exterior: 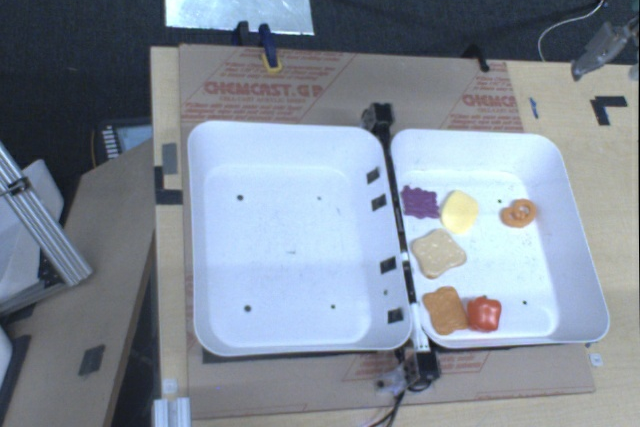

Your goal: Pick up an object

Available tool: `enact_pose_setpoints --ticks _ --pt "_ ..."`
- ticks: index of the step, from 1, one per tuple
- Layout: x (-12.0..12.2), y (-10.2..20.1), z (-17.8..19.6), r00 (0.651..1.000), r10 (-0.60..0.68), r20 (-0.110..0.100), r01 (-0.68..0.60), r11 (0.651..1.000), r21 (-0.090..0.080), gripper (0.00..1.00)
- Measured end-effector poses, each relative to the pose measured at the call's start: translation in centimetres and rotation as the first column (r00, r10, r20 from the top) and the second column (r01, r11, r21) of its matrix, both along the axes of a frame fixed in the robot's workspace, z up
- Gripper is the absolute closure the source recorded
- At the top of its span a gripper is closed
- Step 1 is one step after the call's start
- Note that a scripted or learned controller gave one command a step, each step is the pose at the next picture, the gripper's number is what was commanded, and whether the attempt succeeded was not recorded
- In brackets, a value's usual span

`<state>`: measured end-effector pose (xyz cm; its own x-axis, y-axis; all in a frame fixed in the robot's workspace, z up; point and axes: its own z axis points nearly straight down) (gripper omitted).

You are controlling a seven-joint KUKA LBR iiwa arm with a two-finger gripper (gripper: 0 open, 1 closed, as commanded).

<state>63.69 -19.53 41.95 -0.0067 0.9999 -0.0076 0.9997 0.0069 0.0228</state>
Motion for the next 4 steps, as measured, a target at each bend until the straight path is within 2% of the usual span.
enact_pose_setpoints --ticks 1,2,3,4 --pt "-2.0 -0.2 12.5 1.000 -0.001 -0.004 0.001 1.000 0.001 0.00" --pt "-4.2 7.8 11.6 1.000 0.005 -0.020 -0.005 1.000 0.009 0.00" --pt "-5.6 17.5 11.6 1.000 0.008 -0.019 -0.008 1.000 0.011 0.00" --pt "-5.6 16.8 12.7 1.000 0.000 -0.016 0.000 1.000 0.008 1.00"
